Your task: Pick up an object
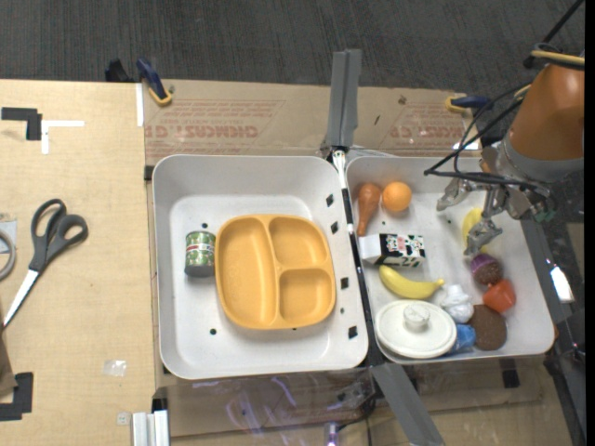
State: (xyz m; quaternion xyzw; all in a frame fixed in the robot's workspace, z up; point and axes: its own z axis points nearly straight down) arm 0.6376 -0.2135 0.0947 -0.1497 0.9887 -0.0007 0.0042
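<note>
The gripper's (474, 214) fingers (481, 235) hang spread above the right bin's (535, 342) right side, pinching nothing; a small yellow object (471, 221) lies between and just under them. A purple object (485, 268) and a red object (499, 295) lie nearer the front right corner. A banana (409, 283) lies mid-bin.
</note>
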